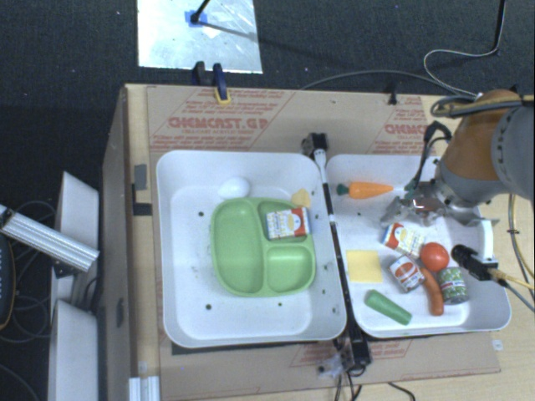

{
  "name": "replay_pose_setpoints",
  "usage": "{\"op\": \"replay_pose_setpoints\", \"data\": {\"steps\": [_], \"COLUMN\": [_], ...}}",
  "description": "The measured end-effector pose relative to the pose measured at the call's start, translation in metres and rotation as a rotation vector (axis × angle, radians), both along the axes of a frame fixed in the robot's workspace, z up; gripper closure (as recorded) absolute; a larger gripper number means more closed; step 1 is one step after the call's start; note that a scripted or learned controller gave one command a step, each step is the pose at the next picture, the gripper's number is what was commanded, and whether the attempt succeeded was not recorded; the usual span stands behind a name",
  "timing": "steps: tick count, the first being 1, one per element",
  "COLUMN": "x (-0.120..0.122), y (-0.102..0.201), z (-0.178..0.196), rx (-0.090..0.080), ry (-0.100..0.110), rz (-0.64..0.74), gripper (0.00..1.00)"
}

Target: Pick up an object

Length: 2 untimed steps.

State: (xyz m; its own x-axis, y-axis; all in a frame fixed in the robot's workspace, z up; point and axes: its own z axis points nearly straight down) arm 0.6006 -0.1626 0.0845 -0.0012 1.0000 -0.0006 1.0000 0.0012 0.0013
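My gripper (411, 209) hangs low over the back half of the right bin (493, 307), just behind a small white and orange carton (404, 239) and in front of a toy carrot (371, 190). Close by in that bin lie a red tomato (434, 256), a red can (405, 273), an orange sausage (434, 293), a green-labelled can (452, 285), a yellow cheese slice (364, 266) and a green cucumber piece (387, 306). The grey arm with its orange band (472, 144) comes in from the right.
The left bin (188, 307) holds a green divided plate (255, 253) with a small carton (285, 223) on it, a white egg shape (234, 188) and a yellow piece (301, 197). A black clamp (316, 144) sits at the bins' shared back edge. Cables run at the right.
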Motion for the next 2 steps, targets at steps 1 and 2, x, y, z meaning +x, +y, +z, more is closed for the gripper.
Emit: {"op": "replay_pose_setpoints", "data": {"steps": [1,2], "x": [0.060,0.062], "y": [0.034,0.036], "z": [-0.006,0.006], "rx": [0.003,0.004], "ry": [0.037,0.030], "rz": [0.005,0.008], "gripper": [0.00,1.00]}}
